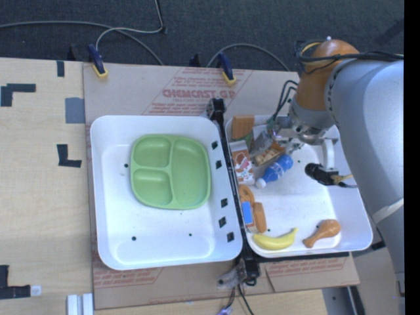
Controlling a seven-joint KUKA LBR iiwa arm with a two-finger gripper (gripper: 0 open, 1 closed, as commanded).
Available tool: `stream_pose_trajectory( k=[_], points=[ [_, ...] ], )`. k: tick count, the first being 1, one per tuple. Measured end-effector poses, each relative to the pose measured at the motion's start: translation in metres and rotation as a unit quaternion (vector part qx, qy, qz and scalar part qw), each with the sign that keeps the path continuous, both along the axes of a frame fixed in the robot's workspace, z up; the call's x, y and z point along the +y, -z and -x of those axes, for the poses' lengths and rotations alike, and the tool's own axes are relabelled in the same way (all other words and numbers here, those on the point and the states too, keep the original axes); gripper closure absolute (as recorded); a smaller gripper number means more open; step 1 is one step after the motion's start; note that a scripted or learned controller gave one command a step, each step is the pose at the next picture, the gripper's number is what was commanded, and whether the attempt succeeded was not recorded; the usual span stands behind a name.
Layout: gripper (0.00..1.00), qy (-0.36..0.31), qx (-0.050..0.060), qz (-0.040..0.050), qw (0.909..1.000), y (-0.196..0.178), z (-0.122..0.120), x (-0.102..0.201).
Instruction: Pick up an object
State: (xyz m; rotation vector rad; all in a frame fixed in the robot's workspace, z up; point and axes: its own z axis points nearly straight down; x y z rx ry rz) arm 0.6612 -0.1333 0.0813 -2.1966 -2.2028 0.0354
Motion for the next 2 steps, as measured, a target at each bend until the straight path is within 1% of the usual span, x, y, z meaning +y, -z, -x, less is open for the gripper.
stream_pose_trajectory(
  k=[1, 2],
  points=[
    [0.0, 0.004, -0.009, 0.0057, 0.9999, -0.0017, -0.0025, 0.0265],
    [1.0, 0.003, -0.007, 0.0062, 1.0, -0.011, -0.0018, 0.0263]
  ],
)
